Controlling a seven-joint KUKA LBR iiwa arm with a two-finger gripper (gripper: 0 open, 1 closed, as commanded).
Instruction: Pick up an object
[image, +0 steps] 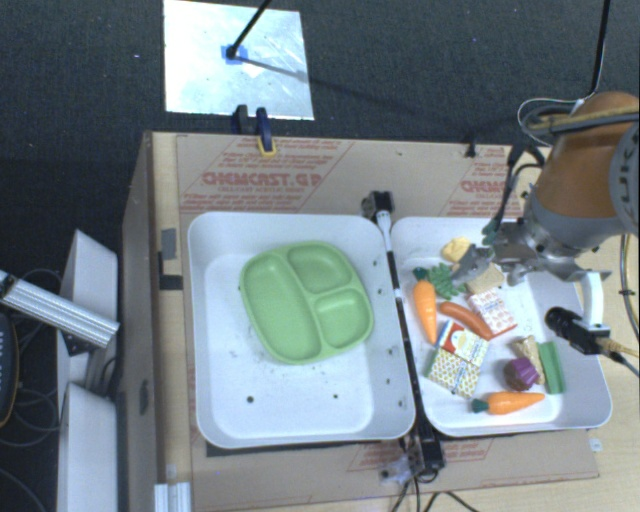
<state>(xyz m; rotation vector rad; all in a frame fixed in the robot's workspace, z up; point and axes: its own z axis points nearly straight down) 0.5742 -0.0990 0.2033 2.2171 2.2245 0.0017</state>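
Reaching in from the right, the grey arm with its orange band (592, 165) hung over the far part of the right-hand shallow white bin (592, 400), its jaws (478, 262) low among the toys; whether they were open or closed could not be told. Just beside them lay a small yellow piece (457, 248) and a tan block (485, 280). Nearer sat an upright orange plastic carrot (426, 310), a red-orange sausage-shaped toy (466, 319), a red-and-white carton (493, 311) and a patterned flat box (456, 368). Toward the near right were a purple onion-like toy (520, 375), a green stick (551, 366) and a second carrot lying flat (512, 403). In the left-hand white bin (225, 400) rested a pale green divided plate (305, 300). Both bins stood on the cardboard-covered worktop (300, 175).
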